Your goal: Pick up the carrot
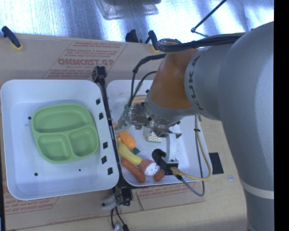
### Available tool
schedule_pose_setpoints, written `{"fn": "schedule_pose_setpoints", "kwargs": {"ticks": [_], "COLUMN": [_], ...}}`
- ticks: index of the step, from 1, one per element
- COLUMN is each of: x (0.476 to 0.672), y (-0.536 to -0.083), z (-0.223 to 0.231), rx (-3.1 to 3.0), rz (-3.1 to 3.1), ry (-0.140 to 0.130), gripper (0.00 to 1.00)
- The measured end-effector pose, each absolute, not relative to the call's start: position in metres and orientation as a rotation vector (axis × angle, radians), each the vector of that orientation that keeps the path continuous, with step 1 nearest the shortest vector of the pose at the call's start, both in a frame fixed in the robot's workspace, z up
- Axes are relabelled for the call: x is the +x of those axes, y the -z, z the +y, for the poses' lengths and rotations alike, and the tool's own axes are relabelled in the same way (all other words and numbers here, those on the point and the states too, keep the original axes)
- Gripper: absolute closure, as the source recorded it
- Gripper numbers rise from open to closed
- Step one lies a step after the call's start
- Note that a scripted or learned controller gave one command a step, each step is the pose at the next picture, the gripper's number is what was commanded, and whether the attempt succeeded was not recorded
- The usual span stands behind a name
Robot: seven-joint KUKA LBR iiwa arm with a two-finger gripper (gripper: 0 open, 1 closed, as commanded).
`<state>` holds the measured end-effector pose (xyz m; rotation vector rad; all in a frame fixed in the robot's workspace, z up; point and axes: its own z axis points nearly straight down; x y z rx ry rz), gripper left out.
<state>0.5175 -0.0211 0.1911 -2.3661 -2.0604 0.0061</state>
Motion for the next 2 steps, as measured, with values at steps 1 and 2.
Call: {"fn": "schedule_pose_setpoints", "kwargs": {"ticks": [1, 2], "x": [0.5175, 0.5174], "y": [-0.1911, -0.1911], "z": [-0.0211, -0.0211], "rx": [-2.366, -2.366], "rz": [-2.06, -2.06], "ry": [-0.006, -0.006], "gripper": [0.0, 0.0]}}
